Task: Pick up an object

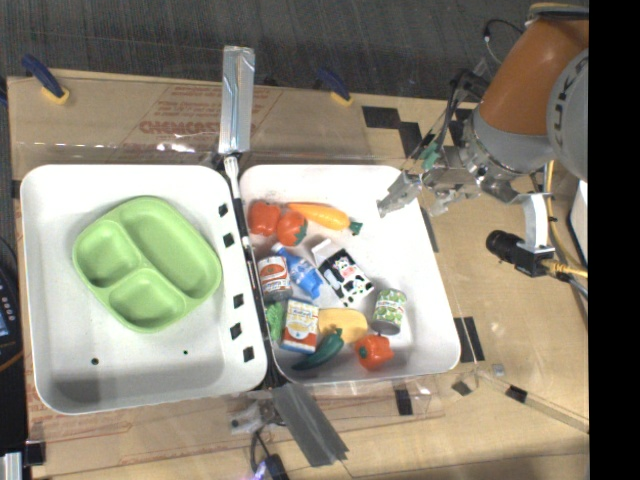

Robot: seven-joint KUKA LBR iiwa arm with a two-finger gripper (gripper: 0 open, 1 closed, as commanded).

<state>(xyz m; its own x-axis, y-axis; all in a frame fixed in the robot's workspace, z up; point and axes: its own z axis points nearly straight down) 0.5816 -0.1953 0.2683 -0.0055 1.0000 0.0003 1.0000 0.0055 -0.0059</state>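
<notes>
Toys (325, 288) packed bin's (425, 268) left/front, open floor upper right, gripper (400, 196) there, grip unclear

glossy green plastic tray (147, 261), smooth white plastic bins (425, 298), cardboard bench (520, 338)

Left bin (50, 368) white, divided tray (146, 260) lime green. Carrot (318, 214) orange, green tip. Carton (345, 275) white, black cow patches. Small can (390, 310) green-white. Pepper (374, 351) red. Arm (535, 78) grey, orange band.

Bench (520, 348) bears two white bins (60, 368) side by side.
</notes>
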